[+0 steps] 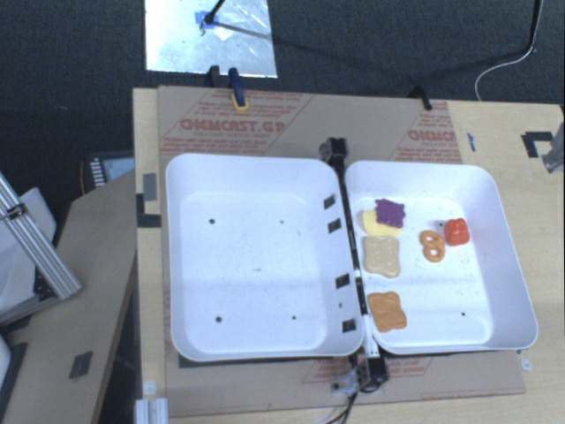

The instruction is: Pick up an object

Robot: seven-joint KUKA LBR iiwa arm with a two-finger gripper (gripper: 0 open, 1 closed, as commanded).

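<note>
Orange waffle sits at 6 o'clock in right bin; bread, yellow piece, purple piece, pretzel, red piece toward 12. Gripper state: cannot tell.

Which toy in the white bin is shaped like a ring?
The small orange pretzel ring, in the right bin. It has holes through it. It lies beside the red piece; the purple, yellow, tan and orange-brown pieces are solid.
</note>
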